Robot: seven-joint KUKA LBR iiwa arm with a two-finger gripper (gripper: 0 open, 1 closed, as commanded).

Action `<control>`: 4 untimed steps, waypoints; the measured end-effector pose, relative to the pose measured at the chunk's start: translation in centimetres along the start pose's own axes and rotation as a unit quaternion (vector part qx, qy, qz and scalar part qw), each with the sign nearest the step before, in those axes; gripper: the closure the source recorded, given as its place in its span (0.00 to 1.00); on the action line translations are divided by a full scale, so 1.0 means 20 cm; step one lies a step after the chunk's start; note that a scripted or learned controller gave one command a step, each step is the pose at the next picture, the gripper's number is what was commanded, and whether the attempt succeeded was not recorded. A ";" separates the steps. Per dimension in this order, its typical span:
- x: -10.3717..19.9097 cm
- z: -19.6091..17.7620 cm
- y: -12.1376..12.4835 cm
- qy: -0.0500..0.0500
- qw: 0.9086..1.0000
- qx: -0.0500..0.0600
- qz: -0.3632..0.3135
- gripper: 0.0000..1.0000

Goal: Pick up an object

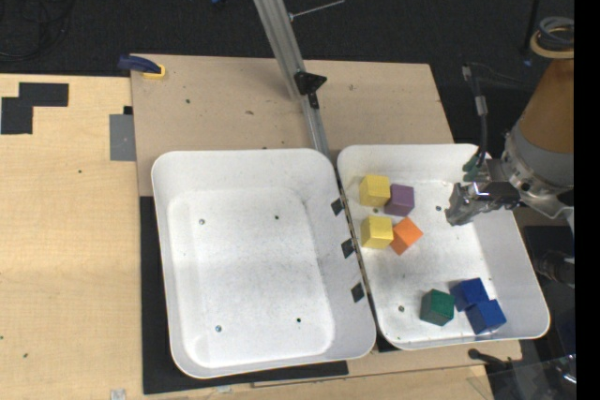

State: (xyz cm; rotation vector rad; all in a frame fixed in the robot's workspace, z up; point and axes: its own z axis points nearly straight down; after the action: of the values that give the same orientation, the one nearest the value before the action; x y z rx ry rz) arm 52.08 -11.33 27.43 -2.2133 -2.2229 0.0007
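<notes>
Cubes: yellow (375, 190) 2 | purple (401, 198) 1 | orange (407, 235) 1 | green (436, 307) 1 | blue (477, 304) 2 | fingers (459, 208): can't tell

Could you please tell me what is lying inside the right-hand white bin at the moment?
The right-hand shallow white bin holds two yellow cubes, a purple cube, an orange cube, a green block and two blue blocks. The pincer covers some floor.
</notes>
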 end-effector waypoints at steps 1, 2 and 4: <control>0.21 0.08 0.04 0.000 1.000 0.001 0.001 1.00; 0.47 0.17 0.10 0.000 1.000 0.002 0.000 1.00; 1.00 0.21 0.14 -0.001 1.000 0.001 0.000 1.00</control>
State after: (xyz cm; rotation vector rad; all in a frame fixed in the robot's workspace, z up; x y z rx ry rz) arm 54.73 8.63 23.33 -2.2134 -2.2222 0.0058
